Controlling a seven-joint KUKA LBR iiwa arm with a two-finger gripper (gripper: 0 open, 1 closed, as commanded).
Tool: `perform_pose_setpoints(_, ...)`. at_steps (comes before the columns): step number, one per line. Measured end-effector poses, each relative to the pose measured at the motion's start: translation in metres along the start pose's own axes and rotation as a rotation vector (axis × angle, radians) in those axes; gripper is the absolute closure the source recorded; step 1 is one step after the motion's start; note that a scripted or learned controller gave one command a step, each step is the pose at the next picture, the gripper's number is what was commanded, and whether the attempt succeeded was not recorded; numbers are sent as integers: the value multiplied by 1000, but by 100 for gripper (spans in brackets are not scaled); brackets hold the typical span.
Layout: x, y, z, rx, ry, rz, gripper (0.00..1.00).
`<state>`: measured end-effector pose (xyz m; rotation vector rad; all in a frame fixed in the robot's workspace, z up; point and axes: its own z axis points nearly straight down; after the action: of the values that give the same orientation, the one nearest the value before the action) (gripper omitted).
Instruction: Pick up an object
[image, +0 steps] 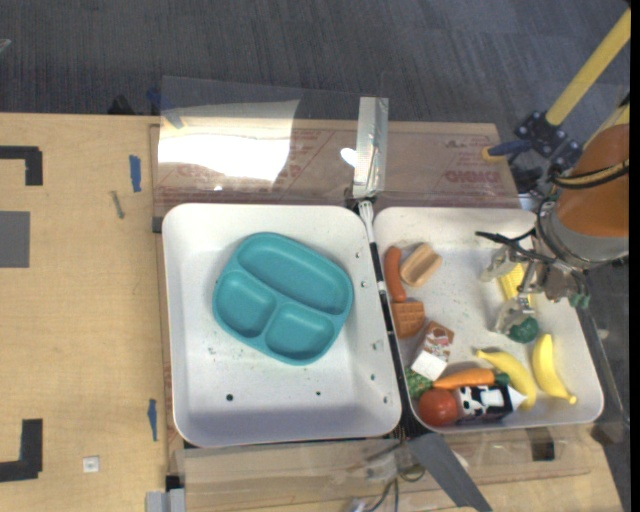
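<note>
Teal 3-section plastic tray (284, 297) in smooth L bin (185, 330)

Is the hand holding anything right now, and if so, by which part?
Cannot be told. The hand is low in the right white bin, with something yellow and something small and green close against it, but the view doesn't show either one clamped.

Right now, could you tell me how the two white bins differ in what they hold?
The left bin holds one thing, a teal divided plate, lying flat near its middle. The right bin holds many small toy foods, among them a banana, a tomato and a hot dog bun. The gripper hangs over the right bin, not the left. Both bins are shallow and white.
</note>
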<state>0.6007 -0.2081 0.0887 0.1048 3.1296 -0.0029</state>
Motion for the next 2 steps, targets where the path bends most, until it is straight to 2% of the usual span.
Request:
perform_pose_setpoints(1, -5, 1, -14, 4, -16, -3, 100)
perform_pose_setpoints(2, -5, 2, -13, 3, -14, -3, 0)
